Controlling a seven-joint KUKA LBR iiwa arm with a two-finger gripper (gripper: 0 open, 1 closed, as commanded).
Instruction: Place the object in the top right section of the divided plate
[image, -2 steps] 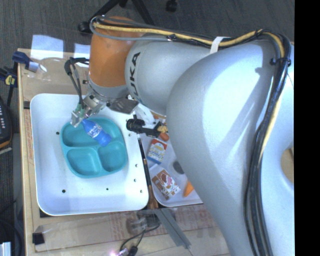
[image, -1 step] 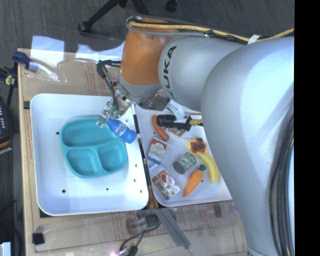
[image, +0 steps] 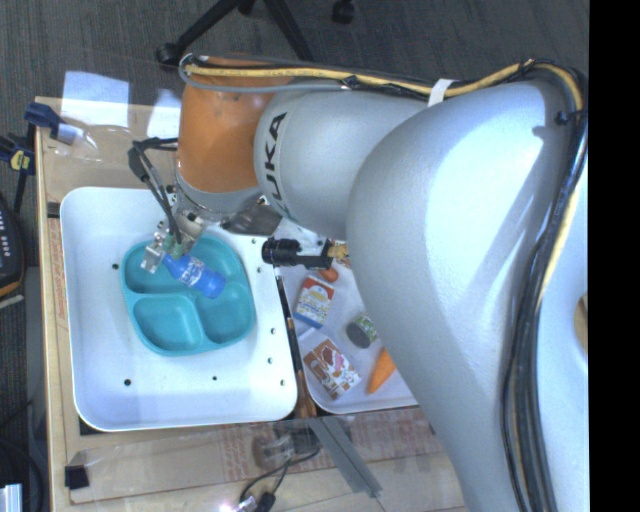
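Observation:
A blue divided plate lies in the left white bin. A small blue bottle lies tilted in the plate's upper part, its lower end near the ridge between sections. My gripper hangs over the plate's upper left edge, right at the bottle's pale upper end. Whether it grips the bottle I cannot make out. The arm's orange band and grey body cover the view's upper right.
The right bin holds a small carton, a grey can, a brown packet and an orange carrot. The arm hides most of that bin. Cables and clutter lie along the bench's left edge.

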